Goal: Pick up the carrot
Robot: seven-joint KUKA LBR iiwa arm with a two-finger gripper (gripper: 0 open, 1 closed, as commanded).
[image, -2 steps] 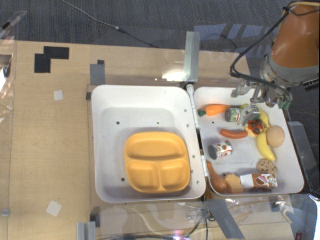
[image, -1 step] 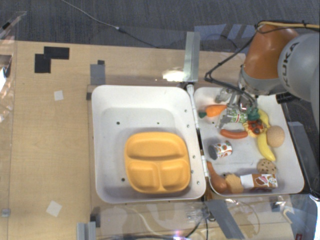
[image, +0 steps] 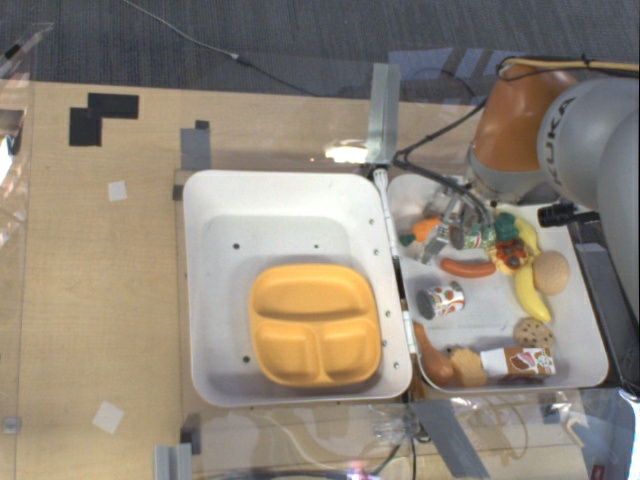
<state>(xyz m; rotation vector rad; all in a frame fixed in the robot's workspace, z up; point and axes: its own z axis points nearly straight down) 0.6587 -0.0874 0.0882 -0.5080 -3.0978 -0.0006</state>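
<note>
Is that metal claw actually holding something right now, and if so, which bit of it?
It cannot be told. The gripper is down in the right bin beside the carrot, but nothing plainly sits between its fingers.

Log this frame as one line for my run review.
phase: reaching | gripper over right bin, beside carrot | carrot not lifted | yellow tray in left bin

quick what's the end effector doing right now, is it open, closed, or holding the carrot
End effector: down in the right bin beside the carrot; whether it is open, closed or holding anything cannot be told.
</note>
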